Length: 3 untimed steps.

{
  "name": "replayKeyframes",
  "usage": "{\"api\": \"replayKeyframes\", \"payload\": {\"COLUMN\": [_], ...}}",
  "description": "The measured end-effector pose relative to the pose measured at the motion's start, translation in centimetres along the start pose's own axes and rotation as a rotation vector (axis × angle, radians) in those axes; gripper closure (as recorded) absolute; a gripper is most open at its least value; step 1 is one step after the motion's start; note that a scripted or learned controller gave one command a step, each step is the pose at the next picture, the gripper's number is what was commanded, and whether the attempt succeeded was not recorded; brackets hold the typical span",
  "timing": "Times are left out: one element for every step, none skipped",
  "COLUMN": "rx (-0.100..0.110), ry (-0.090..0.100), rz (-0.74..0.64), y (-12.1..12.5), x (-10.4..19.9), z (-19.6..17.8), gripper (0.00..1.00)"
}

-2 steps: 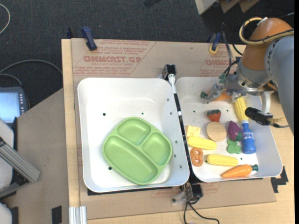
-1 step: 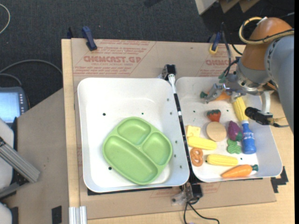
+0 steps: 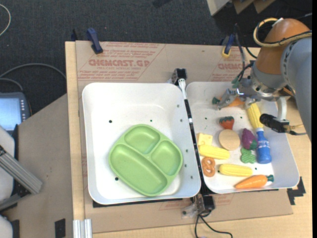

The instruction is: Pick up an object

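Two shallow white bins sit side by side on a brown bench, seen from above at a slant.

The left bin (image 3: 99,133) holds a light green divided plate (image 3: 145,158) with three compartments, lying flat toward the near right of that bin.

The right bin (image 3: 292,175) holds a scatter of toy food. Nearest, by the bin's near edge, lies an orange carrot (image 3: 252,182) with a green top pointing right. Just beyond it is a yellow banana-like piece (image 3: 235,170), and to its left a small orange pretzel (image 3: 208,167). A little farther lies a second yellow piece (image 3: 214,152), with a pale yellow cheese wedge (image 3: 204,139) just beyond it against the left wall. At the middle sits a tan round disc (image 3: 229,140). Right of it are a purple piece (image 3: 247,138) and a small green piece (image 3: 247,156) close together, and beside them a blue bottle (image 3: 263,149) lying lengthwise. Farther back is a small red piece with a green top (image 3: 227,122), and to its right a yellow corn cob (image 3: 254,115), lying near to far.

At the far end of the right bin, the gripper (image 3: 229,98) is low over the bin floor, next to a small orange thing (image 3: 237,103) that is too small to name. Whether its fingers are spread or closed cannot be told, nor whether it touches that thing. The grey arm (image 3: 297,63) with its orange band reaches in from the right.
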<state>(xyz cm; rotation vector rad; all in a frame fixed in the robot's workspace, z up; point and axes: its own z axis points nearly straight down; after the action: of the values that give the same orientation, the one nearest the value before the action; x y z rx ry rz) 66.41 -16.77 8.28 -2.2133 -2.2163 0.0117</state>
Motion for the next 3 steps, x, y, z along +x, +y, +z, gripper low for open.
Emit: {"api": "replayKeyframes", "payload": {"rx": [0.0,0.018,0.009], "ry": [0.0,0.005,0.002], "rz": [0.0,0.0,0.0], "y": [0.0,-0.37,-0.13], "x": [-0.1,-0.07,-0.08], "z": [0.0,-0.73,-0.96], "gripper": [0.0,1.0,0.0]}}
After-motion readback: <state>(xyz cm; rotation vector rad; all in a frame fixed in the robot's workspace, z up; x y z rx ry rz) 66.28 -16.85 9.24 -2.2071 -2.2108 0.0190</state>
